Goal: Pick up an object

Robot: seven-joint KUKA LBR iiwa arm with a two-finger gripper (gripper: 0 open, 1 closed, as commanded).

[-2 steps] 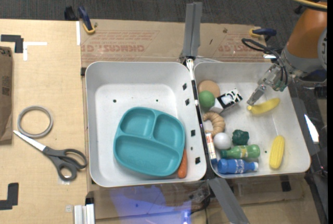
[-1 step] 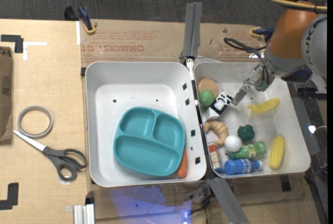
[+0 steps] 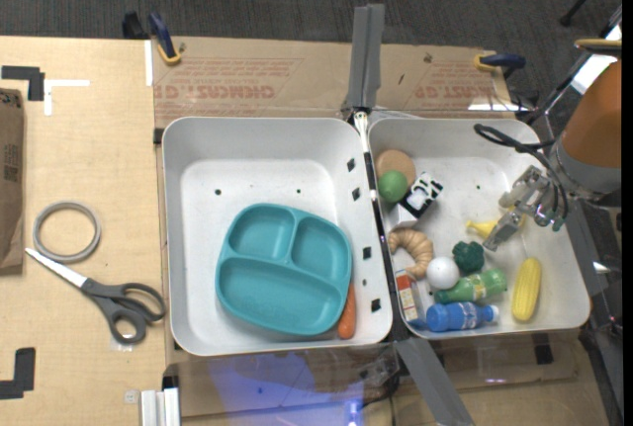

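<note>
In the right bin (image 3: 564,315), gripper (image 3: 524,207) hanging spread over crowded toys; likely to graze the yellow piece (image 3: 481,228) or close on nothing.

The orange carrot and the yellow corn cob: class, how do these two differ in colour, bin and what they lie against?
The orange carrot lies in the left bin, pressed against the teal divided plate; the yellow corn cob lies in the right bin, apart from the green bottle. The carrot looks thinner, the corn cob plumper. Both are elongated toy foods lying nearly upright in the view.
</note>
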